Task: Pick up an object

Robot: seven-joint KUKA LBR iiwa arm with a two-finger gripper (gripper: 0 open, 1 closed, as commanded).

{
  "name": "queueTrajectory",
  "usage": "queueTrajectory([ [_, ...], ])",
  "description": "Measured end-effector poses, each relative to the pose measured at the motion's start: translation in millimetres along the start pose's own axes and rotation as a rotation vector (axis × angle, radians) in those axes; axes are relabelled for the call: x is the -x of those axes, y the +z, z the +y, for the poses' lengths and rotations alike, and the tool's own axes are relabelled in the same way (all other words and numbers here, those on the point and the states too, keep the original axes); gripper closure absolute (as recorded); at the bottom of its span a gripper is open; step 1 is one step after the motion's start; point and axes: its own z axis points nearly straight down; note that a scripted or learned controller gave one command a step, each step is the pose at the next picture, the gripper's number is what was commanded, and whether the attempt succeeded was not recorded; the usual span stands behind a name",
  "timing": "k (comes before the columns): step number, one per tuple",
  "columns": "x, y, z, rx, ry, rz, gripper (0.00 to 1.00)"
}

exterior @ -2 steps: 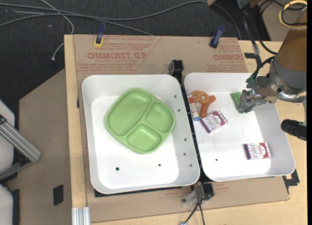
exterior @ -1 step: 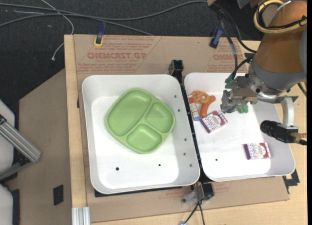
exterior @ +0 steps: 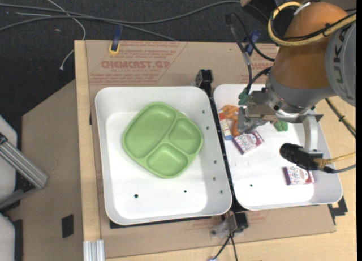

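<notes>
Surface: brown printed cardboard [exterior: 147, 61] on the bench, dark carpet [exterior: 45, 39] around it, loose cables [exterior: 39, 5] across the carpet at upper left. Two white bins sit side by side on the cardboard, their inner rims touching; a black clip [exterior: 203, 77] sits at the top of the seam.

Left bin [exterior: 104, 141]: one green plate [exterior: 163, 139] with three compartments, lying flat and turned at an angle, about central. Bare white floor along the bottom and left edges.

Right bin [exterior: 271, 195]: the arm [exterior: 308, 50] covers its upper right part. The lower left area is bare.

Gripper [exterior: 247, 119]: over the upper left part of the right bin, near the seam. Open or closed: cannot tell from this angle.

Objects near the gripper:
- packet [exterior: 248, 141], purple and white, just below the gripper, tilted. Contact cannot be judged.
- orange item [exterior: 228, 111], just left of the gripper, against the bin's left wall.
- green item [exterior: 281, 125], to its right, partly hidden by the wrist.
- second packet [exterior: 298, 175], purple, well apart, near the lower right rim.
</notes>
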Motion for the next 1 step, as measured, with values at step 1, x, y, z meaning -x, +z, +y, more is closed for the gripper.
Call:
queueTrajectory([
  [1, -50.6, 3.0, -0.7, 0.000, 0.001, -0.001, 1.00],
])
